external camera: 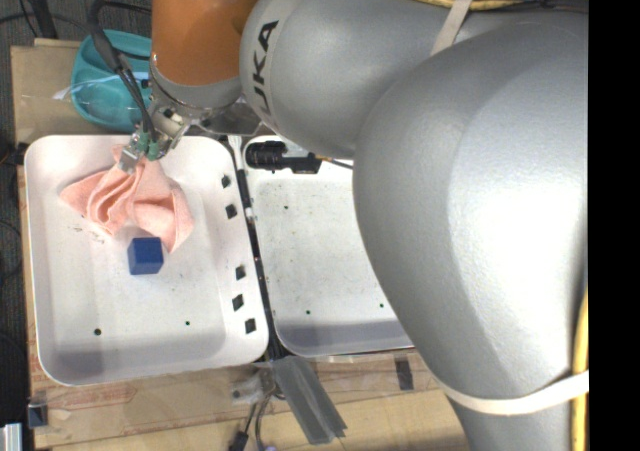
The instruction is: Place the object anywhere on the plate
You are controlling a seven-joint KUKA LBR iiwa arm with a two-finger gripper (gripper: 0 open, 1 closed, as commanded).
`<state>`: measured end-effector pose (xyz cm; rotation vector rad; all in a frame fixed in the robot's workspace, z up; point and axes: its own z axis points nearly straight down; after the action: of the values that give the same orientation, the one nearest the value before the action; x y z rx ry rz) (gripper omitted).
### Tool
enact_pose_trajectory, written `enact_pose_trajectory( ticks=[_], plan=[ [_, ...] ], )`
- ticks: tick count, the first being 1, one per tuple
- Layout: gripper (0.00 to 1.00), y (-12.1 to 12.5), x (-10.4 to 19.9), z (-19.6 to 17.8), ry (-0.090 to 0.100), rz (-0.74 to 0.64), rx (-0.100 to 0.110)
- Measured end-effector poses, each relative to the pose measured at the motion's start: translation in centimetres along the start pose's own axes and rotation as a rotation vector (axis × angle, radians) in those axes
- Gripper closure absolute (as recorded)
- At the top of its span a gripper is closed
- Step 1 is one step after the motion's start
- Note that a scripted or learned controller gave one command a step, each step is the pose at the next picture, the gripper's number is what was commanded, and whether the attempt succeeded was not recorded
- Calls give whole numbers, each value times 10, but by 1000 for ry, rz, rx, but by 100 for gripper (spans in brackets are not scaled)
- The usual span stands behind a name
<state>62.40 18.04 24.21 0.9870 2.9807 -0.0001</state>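
I'm pinching my gripper shut on the pink cloth, upper left of frame, lifting its corner so it drapes beside the blue cube.

The arm covers much of the right bin. The gripper tips are too small to read against the pink cloth.
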Motion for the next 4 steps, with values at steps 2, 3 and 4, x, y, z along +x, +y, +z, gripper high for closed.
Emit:
enact_pose_trajectory(
  ticks=[2,3,4],
  plan=[
    [0,15,45,31,3,549,6],
    [0,-29,79,62,2,656,6],
    [100,-29,78,52,3,653,7]
  ],
)
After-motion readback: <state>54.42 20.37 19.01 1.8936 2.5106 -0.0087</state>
